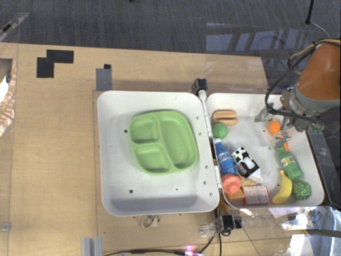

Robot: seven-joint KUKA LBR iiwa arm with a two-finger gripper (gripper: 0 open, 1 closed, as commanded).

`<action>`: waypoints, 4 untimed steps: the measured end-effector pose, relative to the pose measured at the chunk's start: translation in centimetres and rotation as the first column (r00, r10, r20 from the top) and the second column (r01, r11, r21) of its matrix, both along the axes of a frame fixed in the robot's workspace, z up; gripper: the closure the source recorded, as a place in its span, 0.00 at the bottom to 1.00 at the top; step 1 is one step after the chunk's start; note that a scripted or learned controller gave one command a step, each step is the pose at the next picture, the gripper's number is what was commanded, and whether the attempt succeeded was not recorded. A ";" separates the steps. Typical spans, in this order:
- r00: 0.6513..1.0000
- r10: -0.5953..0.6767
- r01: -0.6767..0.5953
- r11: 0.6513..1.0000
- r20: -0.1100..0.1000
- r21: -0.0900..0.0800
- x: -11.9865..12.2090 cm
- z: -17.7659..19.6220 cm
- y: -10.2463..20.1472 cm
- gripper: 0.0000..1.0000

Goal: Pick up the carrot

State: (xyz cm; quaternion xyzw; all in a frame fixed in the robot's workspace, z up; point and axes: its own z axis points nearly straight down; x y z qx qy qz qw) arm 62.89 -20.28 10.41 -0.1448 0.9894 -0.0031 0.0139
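Note:
The carrot [274,127] lies in the right bin [250,103], near its right side. It is small and orange, and its green top [282,149] points toward the front. My gripper [281,120] hangs directly over the carrot's orange end, below the arm's orange band [319,73]. The wrist covers part of the carrot, so I cannot make out whether the gripper touches it.
A green divided plate [161,141] sits in the left bin [112,159]. The right bin also holds a hot dog bun [224,116], a green ball [219,130], a blue tube [225,161], a cow figure [242,157], a banana [282,189] and a green bottle [291,167].

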 end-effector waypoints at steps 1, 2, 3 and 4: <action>0.999 -0.038 0.038 0.999 -0.015 0.002 -0.4 -1.5 -0.2 0.00; 0.999 -0.035 0.035 0.999 0.001 0.001 0.1 0.0 -0.1 1.00; 0.878 0.479 -0.480 0.877 -0.014 -0.010 -2.6 -1.4 0.0 1.00; 0.614 0.789 -0.789 0.614 -0.018 -0.014 3.0 -1.3 -0.5 1.00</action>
